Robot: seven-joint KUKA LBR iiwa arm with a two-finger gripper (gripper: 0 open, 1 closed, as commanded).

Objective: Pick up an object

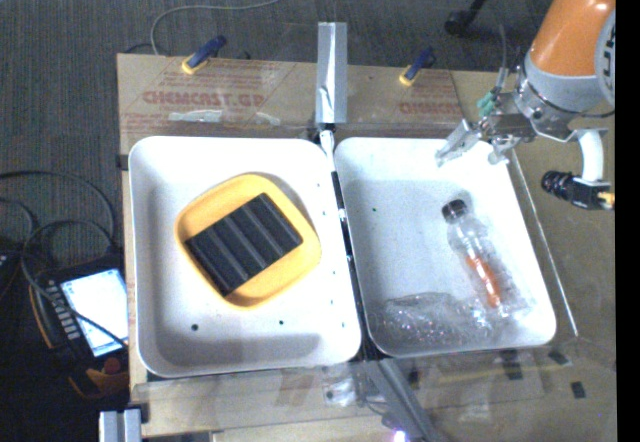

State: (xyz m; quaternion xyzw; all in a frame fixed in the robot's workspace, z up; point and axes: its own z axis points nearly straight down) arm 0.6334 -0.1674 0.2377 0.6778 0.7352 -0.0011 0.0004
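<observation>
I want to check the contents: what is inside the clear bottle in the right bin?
Inside the clear bottle, which lies on its side with a dark cap, something orange shows through the wall. What it is cannot be told. The bin floor under it is covered.

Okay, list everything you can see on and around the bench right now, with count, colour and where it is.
Bins: two, white, side by side on the bench.
Tray: one, yellow with a black ribbed insert, in the left bin.
Bottle: one, clear with a dark cap and orange inside, lying in the right bin.
Crinkled plastic: one, clear, near front edge of right bin.
Clamps: two, blue and yellow, on the bench's far edge.
Arm: one, grey and orange, at right.
Gripper: one, above the right bin's far corner, fingers apart.
</observation>
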